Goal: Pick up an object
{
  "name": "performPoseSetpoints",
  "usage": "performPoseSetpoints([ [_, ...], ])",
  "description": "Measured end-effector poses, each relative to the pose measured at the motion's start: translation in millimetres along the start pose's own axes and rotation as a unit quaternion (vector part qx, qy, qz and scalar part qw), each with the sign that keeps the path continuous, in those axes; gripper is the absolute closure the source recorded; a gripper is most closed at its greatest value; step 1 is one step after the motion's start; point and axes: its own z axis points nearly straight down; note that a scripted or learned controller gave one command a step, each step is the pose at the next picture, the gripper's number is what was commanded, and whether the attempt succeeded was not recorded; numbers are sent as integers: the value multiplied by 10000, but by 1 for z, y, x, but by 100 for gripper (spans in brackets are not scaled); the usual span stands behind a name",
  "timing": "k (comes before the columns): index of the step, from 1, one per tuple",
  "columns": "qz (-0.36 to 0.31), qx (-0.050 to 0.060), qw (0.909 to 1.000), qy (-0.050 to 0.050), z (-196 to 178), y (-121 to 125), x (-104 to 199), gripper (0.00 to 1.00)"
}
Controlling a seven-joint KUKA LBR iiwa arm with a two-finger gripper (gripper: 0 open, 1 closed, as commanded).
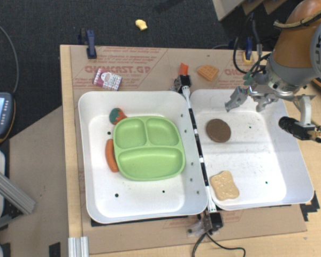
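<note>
Cracker (224, 186), brown disc (218, 130) in right bin (289, 186); green tray (148, 146) in left bin (96, 197).

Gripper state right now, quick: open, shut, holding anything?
Gripper: open, jaws spread apart, nothing between them, above the back of the right bin, apart from the brown disc.

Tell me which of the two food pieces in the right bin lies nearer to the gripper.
The round brown cookie. It lies in the upper part of the right bin, just below the gripper; the pale cracker sits far down near the bottom edge.
</note>
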Motion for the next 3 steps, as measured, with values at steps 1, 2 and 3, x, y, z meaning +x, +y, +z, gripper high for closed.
performPoseSetpoints([
  [1, -9, 37, 10000, 11, 73, 1, 19, 0],
  [2, 2, 28, 10000, 5, 119, -5, 19, 0],
  [3, 5, -16, 10000, 0, 104, -2, 19, 100],
])
